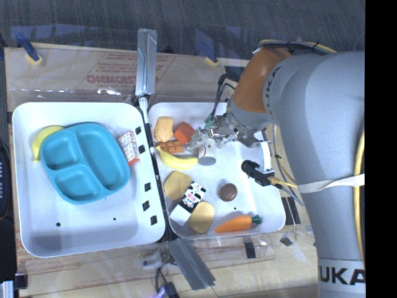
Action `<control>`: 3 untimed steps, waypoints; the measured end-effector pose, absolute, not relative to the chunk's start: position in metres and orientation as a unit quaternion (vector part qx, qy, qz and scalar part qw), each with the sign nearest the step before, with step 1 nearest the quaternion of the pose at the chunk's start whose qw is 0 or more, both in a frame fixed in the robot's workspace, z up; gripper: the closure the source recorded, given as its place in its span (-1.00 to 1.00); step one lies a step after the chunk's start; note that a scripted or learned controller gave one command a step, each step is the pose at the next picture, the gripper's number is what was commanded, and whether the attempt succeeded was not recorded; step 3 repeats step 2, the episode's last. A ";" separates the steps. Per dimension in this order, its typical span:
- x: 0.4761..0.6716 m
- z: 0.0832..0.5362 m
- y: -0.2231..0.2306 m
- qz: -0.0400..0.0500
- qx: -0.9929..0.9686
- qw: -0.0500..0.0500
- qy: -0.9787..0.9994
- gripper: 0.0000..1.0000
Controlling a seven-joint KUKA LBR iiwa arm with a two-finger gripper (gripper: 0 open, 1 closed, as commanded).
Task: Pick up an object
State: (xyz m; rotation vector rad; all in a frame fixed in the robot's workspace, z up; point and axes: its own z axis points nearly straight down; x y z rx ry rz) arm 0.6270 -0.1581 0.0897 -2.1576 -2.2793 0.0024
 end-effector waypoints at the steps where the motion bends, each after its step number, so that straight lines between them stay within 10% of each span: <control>1: 0.627 0.098 -0.157 0.001 -0.685 0.003 -0.728 1.00; 2: 0.660 0.214 -0.063 -0.003 -0.707 -0.001 -0.708 1.00; 3: 0.660 0.214 -0.063 -0.003 -0.707 -0.001 -0.708 1.00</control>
